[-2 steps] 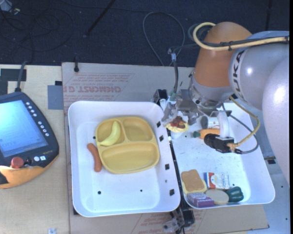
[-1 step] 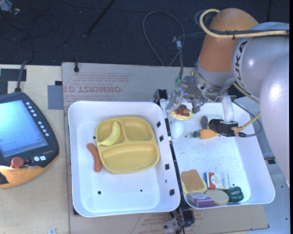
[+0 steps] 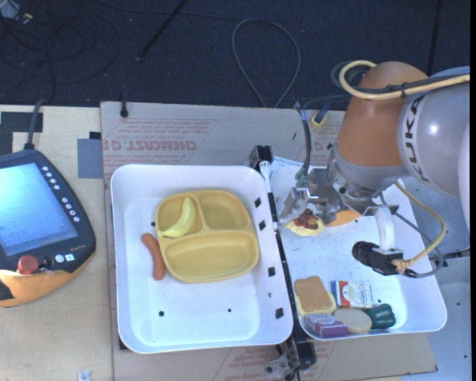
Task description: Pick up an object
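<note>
KUKA arm's gripper hovers over toy food item, center-right of frame, in right bin; claw state can't be told. Item prob. light, stiff plastic; best gripped across its narrow width.

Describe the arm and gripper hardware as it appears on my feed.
The glossy grey arm bears dark letters and a rounded orange band above the wrist. A yellow cable loops over the band. The metal gripper carries thin wires.
</note>
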Tool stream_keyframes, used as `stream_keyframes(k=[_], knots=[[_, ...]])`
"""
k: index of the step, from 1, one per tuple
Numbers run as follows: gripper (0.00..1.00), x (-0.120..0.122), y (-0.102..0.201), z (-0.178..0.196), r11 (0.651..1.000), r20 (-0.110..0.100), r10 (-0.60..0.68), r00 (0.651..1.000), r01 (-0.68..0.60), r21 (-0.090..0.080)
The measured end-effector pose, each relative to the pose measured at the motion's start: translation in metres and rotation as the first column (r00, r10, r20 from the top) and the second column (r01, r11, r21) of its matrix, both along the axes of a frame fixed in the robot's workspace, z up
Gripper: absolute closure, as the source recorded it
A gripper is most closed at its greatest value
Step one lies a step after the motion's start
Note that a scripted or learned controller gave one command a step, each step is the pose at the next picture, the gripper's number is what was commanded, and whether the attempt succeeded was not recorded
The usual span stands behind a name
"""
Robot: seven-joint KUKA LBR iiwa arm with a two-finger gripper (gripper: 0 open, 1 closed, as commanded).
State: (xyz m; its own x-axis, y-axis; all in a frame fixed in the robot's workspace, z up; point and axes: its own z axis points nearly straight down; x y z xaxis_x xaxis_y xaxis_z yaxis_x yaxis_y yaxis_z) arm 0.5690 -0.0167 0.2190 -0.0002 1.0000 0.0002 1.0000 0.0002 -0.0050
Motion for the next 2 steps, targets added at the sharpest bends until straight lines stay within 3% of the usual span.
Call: stream_keyframes(k=[1,2], knots=[[1.0,0.013,0.065,-0.023,1.0,0.0,0.001,1.0,-0.001,0.0],[1.0,0.005,0.036,-0.022,1.0,0.0,-0.001,1.0,0.001,-0.001]])
